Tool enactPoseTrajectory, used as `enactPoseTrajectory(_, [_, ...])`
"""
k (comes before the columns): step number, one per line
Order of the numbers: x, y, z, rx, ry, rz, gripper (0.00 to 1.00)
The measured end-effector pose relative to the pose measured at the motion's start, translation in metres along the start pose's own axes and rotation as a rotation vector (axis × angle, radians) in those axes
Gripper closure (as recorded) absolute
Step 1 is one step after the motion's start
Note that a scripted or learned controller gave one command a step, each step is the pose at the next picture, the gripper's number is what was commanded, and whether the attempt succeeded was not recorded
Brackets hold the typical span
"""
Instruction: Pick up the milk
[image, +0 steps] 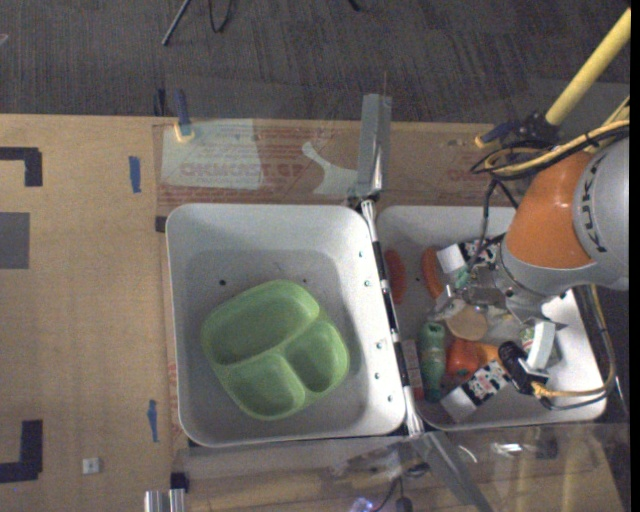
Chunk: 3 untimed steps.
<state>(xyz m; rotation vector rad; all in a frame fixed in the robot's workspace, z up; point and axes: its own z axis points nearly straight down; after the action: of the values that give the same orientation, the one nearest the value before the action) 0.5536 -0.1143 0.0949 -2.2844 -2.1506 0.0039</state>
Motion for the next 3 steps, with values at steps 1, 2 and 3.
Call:
enactPoseTrajectory(1, [-0.068, -0.072, -0.063, 0.001, 0.001, 0.115, 0.00])
enactPoseTrajectory(2, [-0.032, -0.068, -0.025, -0.023, -0.006, -0.006, 0.00])
enactPoseTrajectory(3, [-0.105, -0.066, -0.025, -0.007, 0.007, 0.141, 0.00])
